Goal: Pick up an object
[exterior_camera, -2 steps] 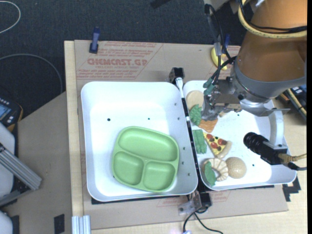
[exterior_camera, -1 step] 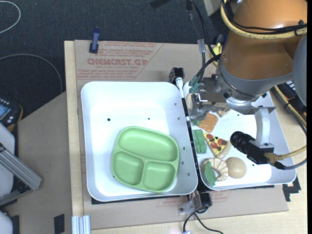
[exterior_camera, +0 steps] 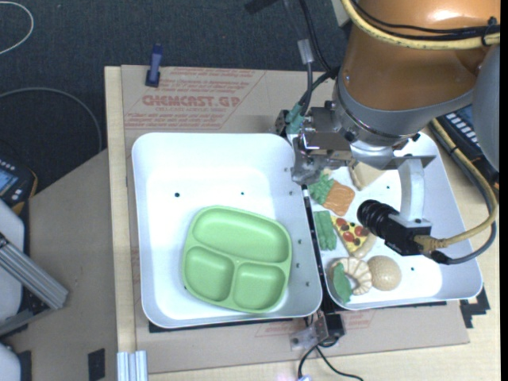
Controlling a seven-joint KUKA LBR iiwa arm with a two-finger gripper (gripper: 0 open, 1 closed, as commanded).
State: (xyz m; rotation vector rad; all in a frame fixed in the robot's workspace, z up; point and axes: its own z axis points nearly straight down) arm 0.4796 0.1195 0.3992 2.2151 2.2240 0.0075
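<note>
My gripper (exterior_camera: 308, 163) hangs low over the left edge of the right bin (exterior_camera: 452, 280), close to the wall shared by the two bins. Just below it lie a small green leafy toy (exterior_camera: 321, 189) and an orange piece (exterior_camera: 340, 199). Further toward the front are a long green pod (exterior_camera: 325, 230), a pizza slice toy (exterior_camera: 354, 237), a beige round item (exterior_camera: 386, 272) and a ridged cream piece with a green part (exterior_camera: 348, 279). A pale wedge (exterior_camera: 363, 174) is partly hidden under the wrist. Nothing is visibly held.
The left bin (exterior_camera: 159, 165) holds a light green divided tray (exterior_camera: 236, 258) at its front. A black camera unit (exterior_camera: 387, 223) with a yellow cable juts from the arm over the right bin. The bulky orange and grey arm (exterior_camera: 413, 46) hides the right bin's back part.
</note>
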